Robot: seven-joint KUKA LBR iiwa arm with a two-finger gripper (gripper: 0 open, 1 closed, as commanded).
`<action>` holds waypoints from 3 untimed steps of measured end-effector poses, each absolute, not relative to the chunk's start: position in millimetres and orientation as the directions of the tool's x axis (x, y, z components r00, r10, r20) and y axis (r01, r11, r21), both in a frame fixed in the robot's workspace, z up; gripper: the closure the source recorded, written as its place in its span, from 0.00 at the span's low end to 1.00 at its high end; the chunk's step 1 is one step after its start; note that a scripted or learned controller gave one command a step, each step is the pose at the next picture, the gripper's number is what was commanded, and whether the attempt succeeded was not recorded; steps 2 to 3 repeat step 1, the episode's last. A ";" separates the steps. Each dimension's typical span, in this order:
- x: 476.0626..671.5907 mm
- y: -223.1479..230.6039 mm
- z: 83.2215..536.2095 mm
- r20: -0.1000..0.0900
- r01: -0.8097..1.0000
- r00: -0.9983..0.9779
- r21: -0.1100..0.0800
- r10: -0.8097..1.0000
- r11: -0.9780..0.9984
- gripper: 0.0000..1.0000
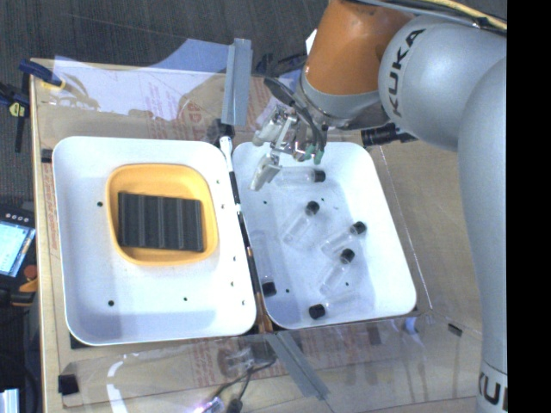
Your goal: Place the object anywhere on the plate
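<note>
Arm (pixel 430 67): grey with orange band, closest to the lens, reaches in from the right over the top edge of the right bin.
Gripper (pixel 277 157): hangs over the upper left corner of the right bin; fingers slightly spread, nothing seen between them.
Right bin (pixel 392 265): white, shallow, holds several clear vials with black caps.
Vials: one just right of the gripper at the bin's top (pixel 310 177); one lower, near the middle (pixel 301 222); two on the right side, one above the other (pixel 344 235) and (pixel 337 267); one at the bottom edge (pixel 327 304). All lie on their sides, scattered and apart from each other.
Vial vs jaws: nearest vial lies beside and a little below the fingertips, on the bin floor, outside the jaws; cannot tell if touching.
Left bin (pixel 86 308): white, beside the right bin, rims meeting in the middle.
Plate (pixel 129 183): yellow, rounded square, sits in the left bin's upper middle, with a dark ribbed insert (pixel 161 220) on it.
Bench (pixel 129 93): papers and cardboard under and behind the bins.
</note>
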State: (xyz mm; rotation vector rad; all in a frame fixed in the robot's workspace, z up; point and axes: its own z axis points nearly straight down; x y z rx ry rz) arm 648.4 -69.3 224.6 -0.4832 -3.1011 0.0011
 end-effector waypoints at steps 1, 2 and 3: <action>633.5 -40.2 237.9 0.002 0.332 -0.943 -0.002 0.332 0.943 0.00; 633.5 -40.2 237.9 0.002 0.332 -0.943 -0.002 0.332 0.943 0.00; 633.5 -40.2 237.9 0.002 0.332 -0.943 -0.002 0.332 0.943 0.00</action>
